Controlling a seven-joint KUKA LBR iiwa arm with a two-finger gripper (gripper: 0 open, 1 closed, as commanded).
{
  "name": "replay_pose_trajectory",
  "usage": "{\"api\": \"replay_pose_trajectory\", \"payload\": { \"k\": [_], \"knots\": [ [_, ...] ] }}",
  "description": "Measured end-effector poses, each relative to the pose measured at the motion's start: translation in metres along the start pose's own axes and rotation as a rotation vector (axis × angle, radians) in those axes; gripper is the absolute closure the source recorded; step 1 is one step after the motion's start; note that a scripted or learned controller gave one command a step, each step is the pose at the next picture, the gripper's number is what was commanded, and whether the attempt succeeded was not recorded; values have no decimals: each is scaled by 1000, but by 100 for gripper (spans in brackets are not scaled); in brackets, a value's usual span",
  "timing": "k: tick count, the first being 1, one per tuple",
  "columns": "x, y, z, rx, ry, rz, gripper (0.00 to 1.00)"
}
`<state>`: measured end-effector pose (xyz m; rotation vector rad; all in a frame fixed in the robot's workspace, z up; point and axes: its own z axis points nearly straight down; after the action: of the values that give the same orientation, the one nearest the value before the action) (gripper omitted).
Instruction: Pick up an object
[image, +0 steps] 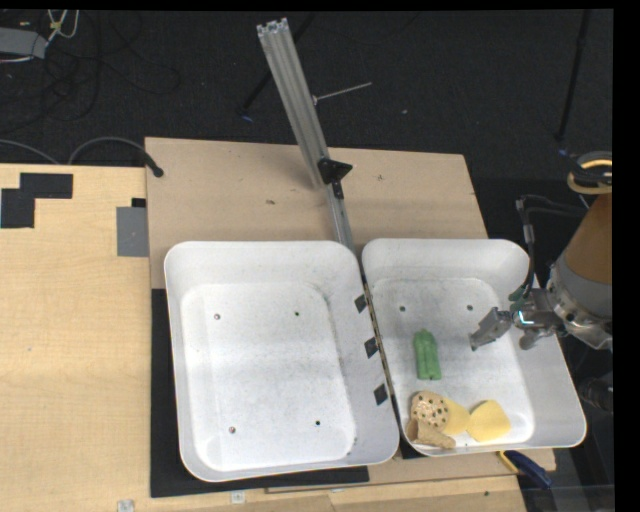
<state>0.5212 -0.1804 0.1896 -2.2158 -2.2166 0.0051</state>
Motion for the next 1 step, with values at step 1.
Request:
{"api": "replay_pose_trajectory", "payload": {
  "k": [1],
  "knots": [
    [-1, 1, -2, -5, -1, 2, 0]
  ]
}}
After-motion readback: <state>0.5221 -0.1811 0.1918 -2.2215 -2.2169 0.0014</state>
